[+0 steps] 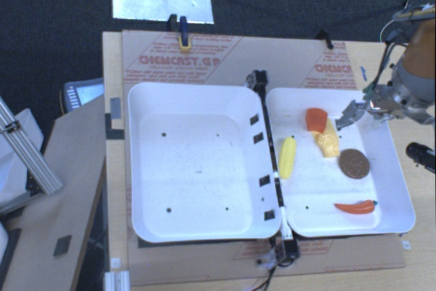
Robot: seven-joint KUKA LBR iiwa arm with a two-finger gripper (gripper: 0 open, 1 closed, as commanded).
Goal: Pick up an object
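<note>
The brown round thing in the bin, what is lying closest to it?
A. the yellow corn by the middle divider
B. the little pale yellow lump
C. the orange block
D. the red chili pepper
B: the brown round thing sits just below and right of the pale yellow lump, nearly touching it, while the chili pepper, corn and orange block lie farther away in the right bin.

Left bin (146,102) wide open — right bin (392,146) crowded w/ five items near centre.
</note>
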